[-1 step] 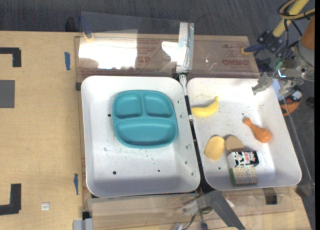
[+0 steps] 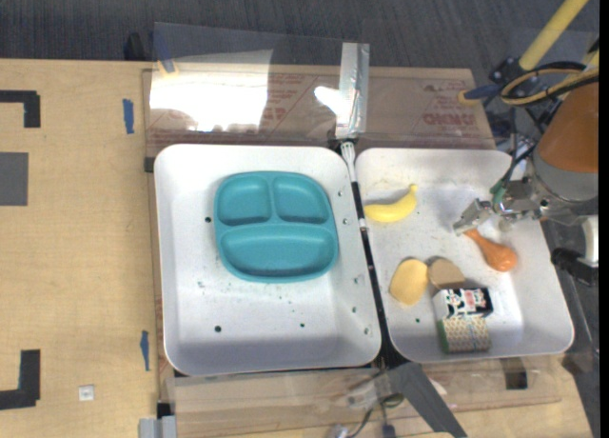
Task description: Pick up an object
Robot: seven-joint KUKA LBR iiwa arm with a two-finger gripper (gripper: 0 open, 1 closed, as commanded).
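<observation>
a slanted overhead view of a wooden bench with two shallow white bins side by side. nothing has been picked up yet, as far as this view shows: every object lies on a bin floor, so the grasp and the lift both remain to be done. nearest the viewer, in the right bin [image 2: 533, 331], a small patterned carton [image 2: 463, 318] lies near the front wall. just behind it sit a brown lump [image 2: 444, 272] and a yellow rounded piece [image 2: 409, 281], touching each other. a little farther back lies an orange drumstick-shaped toy [image 2: 495, 249], the likeliest target judging by position. the gripper [image 2: 481, 212] hangs just above and beside the toy's narrow end, metal fingers pointing down and left toward the bin floor; their spread is too small to make out, and no object sits between them. the grey arm with its orange band enters from the right edge. farther back and to the left in the same bin lies a yellow banana [image 2: 392, 207], well apart from the gripper. the left bin [image 2: 181, 265] holds a teal divided plate [image 2: 276, 225] (three compartments, all bare).
</observation>
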